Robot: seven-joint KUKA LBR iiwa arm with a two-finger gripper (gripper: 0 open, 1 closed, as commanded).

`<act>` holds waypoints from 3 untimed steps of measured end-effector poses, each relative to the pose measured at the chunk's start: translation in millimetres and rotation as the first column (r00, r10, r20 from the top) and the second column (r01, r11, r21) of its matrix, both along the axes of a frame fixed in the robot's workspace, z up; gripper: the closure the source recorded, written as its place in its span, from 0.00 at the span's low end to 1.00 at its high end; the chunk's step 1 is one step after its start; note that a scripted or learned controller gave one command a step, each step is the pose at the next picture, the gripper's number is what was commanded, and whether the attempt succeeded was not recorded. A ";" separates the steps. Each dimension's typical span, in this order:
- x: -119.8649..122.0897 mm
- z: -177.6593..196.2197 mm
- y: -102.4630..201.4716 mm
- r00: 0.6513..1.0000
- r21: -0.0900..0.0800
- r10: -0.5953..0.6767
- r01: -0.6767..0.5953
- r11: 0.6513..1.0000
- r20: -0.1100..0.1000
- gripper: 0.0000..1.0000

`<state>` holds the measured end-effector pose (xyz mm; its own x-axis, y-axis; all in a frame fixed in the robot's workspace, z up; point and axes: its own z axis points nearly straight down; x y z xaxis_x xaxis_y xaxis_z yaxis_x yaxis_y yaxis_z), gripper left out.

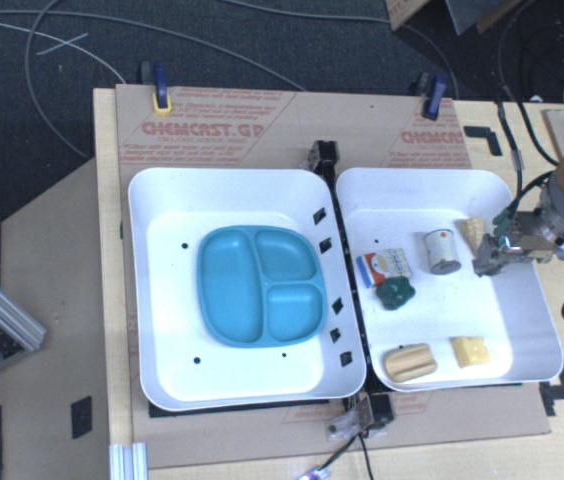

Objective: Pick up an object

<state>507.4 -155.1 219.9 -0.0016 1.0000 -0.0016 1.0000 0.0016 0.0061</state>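
Objects for picking lie loose in the right bin [522,298]. Nearest the gripper [492,253] is a small grey can [442,251] with a red top edge, lying just to the gripper's left with a narrow strip of white floor between them. A pale yellowish piece [475,233] sits right beside the gripper, just above its dark tip and close against the can's right side. Nothing can be seen between the fingers, and whether they are apart or together cannot be told, since the tip is a small dark shape.

Further left of the can lies a flat packet [386,266] in white, red and blue; its print is too small to read. A dark green lump [396,293] touches the packet's lower edge. Below the can, near the bin's front wall, rest a tan bread-like roll [409,362] and, to its right, a pale yellow block [470,351].

Left of the can, across the clips that join the two containers, the left bin [157,268] holds a blue divided plate [261,285] with three compartments, all bare.

Behind both bins, the cardboard sheet [112,268] under them carries faint red lettering that reads roughly "CHEMCAST GP", printed upside down. Two blue clamps [161,86] pin its far edge.
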 end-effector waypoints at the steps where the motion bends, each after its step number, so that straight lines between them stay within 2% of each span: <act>1: 1.6 51.3 -0.2 1.000 0.000 0.000 0.000 1.000 0.001 1.00; 2: -2.9 38.6 54.1 1.000 0.005 0.004 -0.004 1.000 -0.009 1.00; 3: 6.7 39.0 100.4 1.000 0.004 0.005 -0.004 1.000 -0.006 1.00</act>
